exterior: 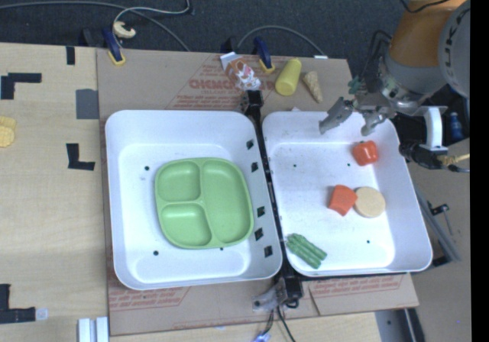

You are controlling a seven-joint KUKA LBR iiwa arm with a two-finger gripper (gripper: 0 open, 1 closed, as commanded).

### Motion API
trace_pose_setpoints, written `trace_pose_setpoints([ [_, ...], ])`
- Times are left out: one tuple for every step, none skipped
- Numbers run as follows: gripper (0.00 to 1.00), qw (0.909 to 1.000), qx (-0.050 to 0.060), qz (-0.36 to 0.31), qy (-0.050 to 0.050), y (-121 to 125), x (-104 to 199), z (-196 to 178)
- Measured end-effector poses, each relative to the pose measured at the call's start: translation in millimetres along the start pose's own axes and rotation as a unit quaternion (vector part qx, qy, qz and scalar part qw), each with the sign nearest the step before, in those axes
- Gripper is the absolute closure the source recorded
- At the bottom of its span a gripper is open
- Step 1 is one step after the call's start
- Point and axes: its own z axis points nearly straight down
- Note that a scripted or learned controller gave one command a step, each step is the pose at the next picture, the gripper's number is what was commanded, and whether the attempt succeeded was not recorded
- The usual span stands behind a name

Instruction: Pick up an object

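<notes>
cardboard sheet (214, 82) with unreadable red print, pincer (353, 121) spread over right bin (397, 253)

A green divided plate (203, 202) sits in a white bin (126, 142); nearby are orange blocks (343, 199) and a tan disc (370, 202).

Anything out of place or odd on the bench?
Yes: a yellow cylinder and a tan cone lie on the cardboard behind the right bin, outside both bins. The green bean piece sits tight against that bin's front-left corner.
</notes>
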Motion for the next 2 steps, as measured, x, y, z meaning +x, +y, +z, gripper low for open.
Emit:
trace_pose_setpoints([
  [0.00, 1.0000, 0.001, 0.001, 0.000, -48, -38, 143],
  [0.00, 1.0000, -0.004, 0.000, -0.002, -84, -32, 151],
])
